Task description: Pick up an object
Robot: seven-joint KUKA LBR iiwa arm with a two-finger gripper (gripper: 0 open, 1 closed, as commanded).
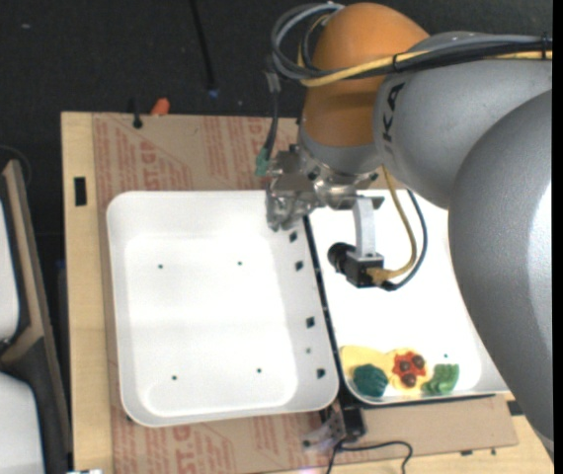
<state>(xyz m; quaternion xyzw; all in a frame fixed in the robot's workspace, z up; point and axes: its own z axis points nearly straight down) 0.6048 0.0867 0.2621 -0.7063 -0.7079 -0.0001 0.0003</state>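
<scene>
Dark floor (pixel 84 38) surrounds a pale wood counter (pixel 82 284) topped with a printed cardboard sheet (pixel 193 156), and the two white bins sit side by side on the sheet. The left bin (pixel 212 314) shows a few small dark dots on its bottom; the tool (pixel 283 205) hangs over its far right corner at the seam between the bins, with nothing visibly gripped and its opening impossible to tell. The right bin (pixel 410 304) has its objects packed along the near edge: a yellow piece (pixel 361 353), teal lump (pixel 368 379), red piece (pixel 409 365) and green piece (pixel 443 378), all well apart from the tool.
</scene>
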